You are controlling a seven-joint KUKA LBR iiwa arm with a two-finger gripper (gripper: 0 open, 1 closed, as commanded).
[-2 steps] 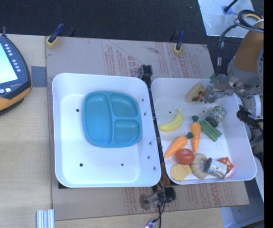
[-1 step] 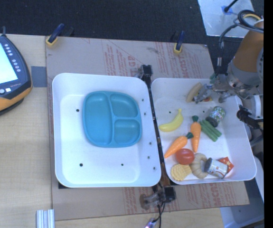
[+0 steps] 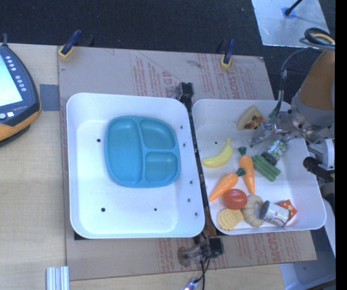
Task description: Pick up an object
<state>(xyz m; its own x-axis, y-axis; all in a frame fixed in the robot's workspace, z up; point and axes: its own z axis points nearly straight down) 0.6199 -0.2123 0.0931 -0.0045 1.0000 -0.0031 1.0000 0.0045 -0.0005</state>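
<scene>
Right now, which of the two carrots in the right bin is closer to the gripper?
The upright carrot, next to the green vegetable, lies closer to the gripper. The other carrot lies slanted, lower left, by the tomato.

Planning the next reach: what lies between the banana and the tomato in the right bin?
In the camera view, one carrot lies between the banana and the tomato, its tip pointing lower left.
</scene>
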